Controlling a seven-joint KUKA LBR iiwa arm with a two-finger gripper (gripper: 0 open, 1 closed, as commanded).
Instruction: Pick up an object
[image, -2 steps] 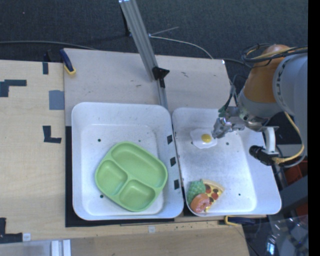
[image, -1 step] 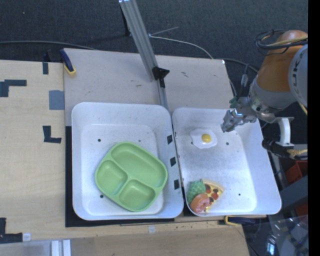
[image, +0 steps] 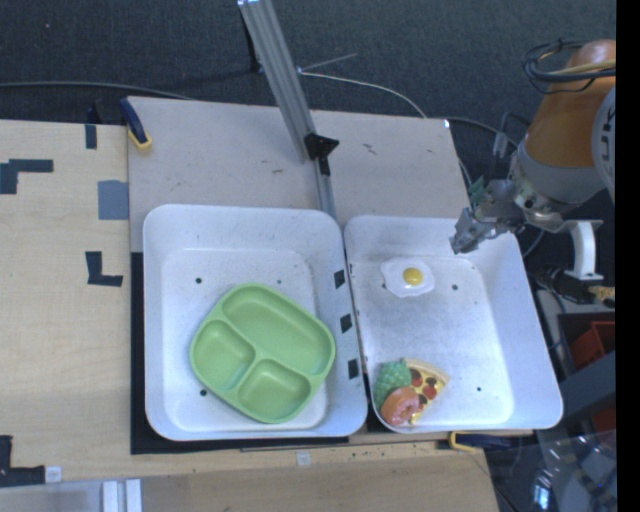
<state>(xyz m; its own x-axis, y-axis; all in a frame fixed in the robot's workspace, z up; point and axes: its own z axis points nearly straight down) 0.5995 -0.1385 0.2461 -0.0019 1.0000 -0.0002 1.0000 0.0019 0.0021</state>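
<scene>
A toy fried egg (image: 409, 277) lies in the right bin (image: 500, 330), near its far left part. At that bin's near left corner lie a green bunch of grapes (image: 392, 376), a pizza slice (image: 426, 382) and a red piece (image: 400, 404), all close together. My gripper (image: 466, 238) hangs over the bin's far right corner, right of the egg and apart from it, with nothing seen between its tips.
The left bin (image: 170, 260) holds a green divided plate (image: 263, 352). A slanted metal bar (image: 290, 85) crosses the bench behind the bins. Cables and other gear lie to the right of the right bin.
</scene>
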